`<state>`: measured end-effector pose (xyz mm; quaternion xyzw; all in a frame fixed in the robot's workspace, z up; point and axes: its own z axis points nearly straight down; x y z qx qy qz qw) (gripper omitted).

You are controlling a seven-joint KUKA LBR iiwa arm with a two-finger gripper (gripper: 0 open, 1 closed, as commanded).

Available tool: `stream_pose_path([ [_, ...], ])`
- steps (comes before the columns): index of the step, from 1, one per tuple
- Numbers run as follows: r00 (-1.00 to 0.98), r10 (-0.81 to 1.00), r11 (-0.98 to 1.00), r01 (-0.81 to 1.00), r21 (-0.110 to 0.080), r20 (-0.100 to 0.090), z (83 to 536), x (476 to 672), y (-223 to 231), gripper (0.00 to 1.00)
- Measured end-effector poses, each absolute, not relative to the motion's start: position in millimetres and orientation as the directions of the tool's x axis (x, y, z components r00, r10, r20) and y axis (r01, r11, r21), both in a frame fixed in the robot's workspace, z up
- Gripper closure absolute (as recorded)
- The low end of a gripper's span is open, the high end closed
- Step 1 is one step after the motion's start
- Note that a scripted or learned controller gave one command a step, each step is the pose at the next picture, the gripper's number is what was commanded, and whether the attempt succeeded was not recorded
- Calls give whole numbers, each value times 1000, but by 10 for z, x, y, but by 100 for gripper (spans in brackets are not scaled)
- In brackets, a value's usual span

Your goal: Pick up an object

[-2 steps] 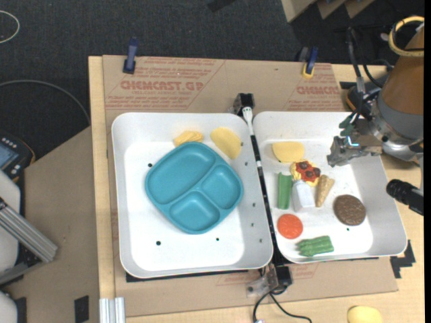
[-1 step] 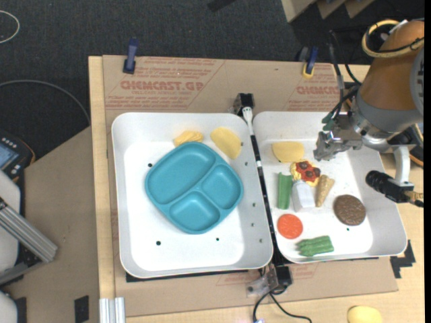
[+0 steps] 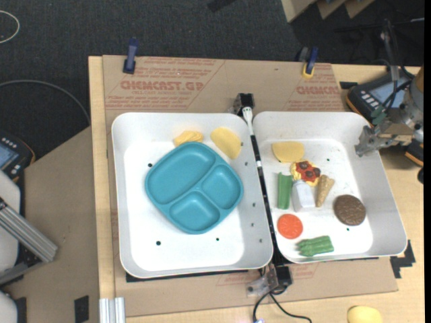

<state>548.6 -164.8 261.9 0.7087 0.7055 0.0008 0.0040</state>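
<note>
Grey metal claw point(image 3: 366, 142) hangs at the right bin's point(image 3: 387, 200) far right rim; whether it is clenched cannot be told; the desk point(image 3: 108, 180) bears two glossy white bins; the left bin point(image 3: 128, 200) holds one smooth blue three-part tray point(image 3: 194, 187) and two yellow pieces; right-bin objects cluster centrally, leaving bare margins: round brown disc point(image 3: 350, 209), green bumpy pod point(image 3: 315, 245), orange slice point(image 3: 290, 226).

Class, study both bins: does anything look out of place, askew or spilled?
Nothing is spilled or damaged. The blue divided plate sits skewed in the left bin, corners turned diagonally. A yellow object lies outside the bins, at the bench's lower right.
</note>
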Motion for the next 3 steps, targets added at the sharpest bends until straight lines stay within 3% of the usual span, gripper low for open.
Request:
stream_pose_path([
  [1, 4, 1000, -4, 1000, 2, -3, 2044, 5772, -2253, 100],
  [2, -2, 1000, 2, 1000, -6, 2, 1105, 6096, -2224, 100],
  [3, -1, 1000, 1, 1000, 6, -1, 2394, 5489, -1905, 100],
])
